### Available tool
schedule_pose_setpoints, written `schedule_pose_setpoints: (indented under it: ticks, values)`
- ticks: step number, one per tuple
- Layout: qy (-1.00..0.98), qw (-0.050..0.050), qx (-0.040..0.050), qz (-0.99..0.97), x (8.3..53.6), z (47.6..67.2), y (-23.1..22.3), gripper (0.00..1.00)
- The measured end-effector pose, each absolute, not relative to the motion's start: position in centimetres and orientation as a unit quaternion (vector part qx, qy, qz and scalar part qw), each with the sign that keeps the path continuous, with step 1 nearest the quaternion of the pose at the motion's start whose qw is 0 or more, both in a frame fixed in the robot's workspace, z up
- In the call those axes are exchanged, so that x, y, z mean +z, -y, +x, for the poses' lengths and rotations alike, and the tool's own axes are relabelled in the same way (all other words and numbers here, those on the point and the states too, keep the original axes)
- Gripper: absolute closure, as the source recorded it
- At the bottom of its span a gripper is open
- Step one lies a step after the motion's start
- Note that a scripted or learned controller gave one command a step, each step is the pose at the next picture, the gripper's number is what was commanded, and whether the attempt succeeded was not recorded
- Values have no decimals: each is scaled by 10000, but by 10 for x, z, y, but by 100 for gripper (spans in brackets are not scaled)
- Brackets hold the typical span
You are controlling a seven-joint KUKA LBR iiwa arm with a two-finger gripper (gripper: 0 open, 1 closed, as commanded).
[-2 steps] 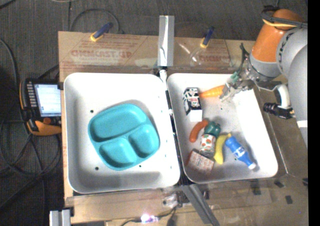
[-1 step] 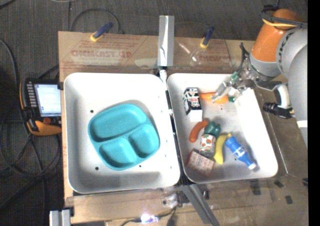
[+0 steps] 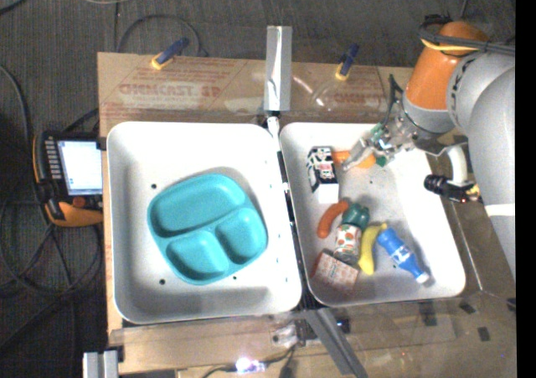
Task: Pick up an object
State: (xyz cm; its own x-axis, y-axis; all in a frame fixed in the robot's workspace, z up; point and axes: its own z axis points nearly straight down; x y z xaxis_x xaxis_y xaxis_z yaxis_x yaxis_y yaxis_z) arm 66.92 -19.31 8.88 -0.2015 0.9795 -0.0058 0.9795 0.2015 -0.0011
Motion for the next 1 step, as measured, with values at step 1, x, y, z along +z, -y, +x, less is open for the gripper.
schedule_pose_setpoints:
  ticks: [1]
  values:
    - [-7760, -24, -64, 6307, 95, 666, 194, 100]
